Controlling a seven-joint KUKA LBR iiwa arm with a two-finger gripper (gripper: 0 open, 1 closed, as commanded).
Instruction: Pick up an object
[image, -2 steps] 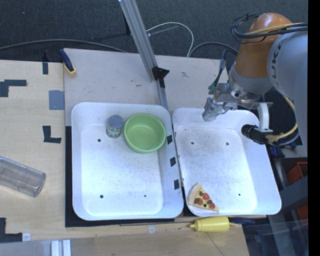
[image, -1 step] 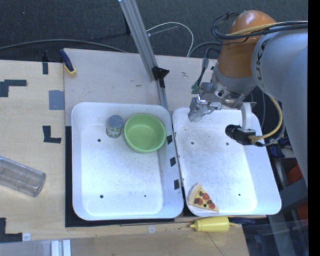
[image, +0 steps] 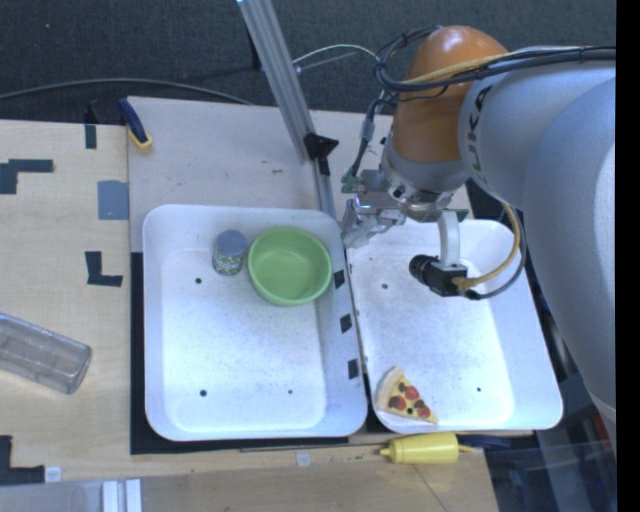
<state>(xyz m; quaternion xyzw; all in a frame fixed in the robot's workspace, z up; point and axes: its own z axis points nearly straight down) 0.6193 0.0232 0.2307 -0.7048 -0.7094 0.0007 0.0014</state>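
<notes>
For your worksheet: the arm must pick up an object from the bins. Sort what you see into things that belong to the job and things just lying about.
Belongs to the job:
green bowl, left bin
small grey can, left bin
pizza slice toy, right bin
gripper

Just lying about:
clear plastic container
yellow bottle
blue and yellow clamp

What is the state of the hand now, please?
Hand: it cannot be told whether it is open or closed; nothing is seen held; it is above the right bin's far-left corner.

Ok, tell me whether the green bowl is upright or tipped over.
Upright. The green bowl sits in the left bin with its round opening facing up, and the hollow inside shows nothing in it.
</notes>
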